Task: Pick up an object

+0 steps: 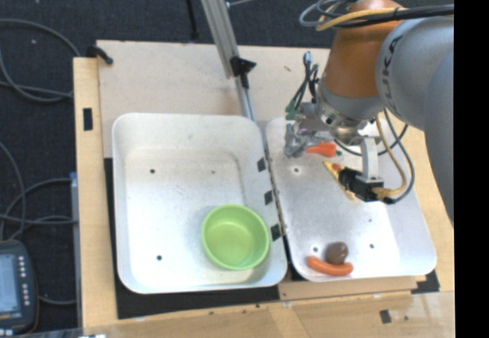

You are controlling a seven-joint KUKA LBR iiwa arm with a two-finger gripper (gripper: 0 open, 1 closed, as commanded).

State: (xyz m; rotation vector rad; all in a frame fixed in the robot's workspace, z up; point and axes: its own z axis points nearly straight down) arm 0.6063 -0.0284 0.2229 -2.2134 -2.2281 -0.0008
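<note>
From the camera above, my gripper [299,141] hangs low over the far left corner of the right bin [397,229], close to the wall it shares with the left bin [137,168]. I cannot tell how the gripper is set; the wrist and its cables hide it. A small orange piece [324,150] shows just beside the gripper, and whether it is an object or part of my tooling I cannot say. At the near edge of the right bin lie an orange carrot-shaped object [330,267] and a brown roundish object [336,252], touching each other. A green bowl [235,236] sits upright in the left bin's near right corner. Pale letters on my grey arm [416,61] are too blurred to read. The bins rest on a tan surface [153,76].
</note>
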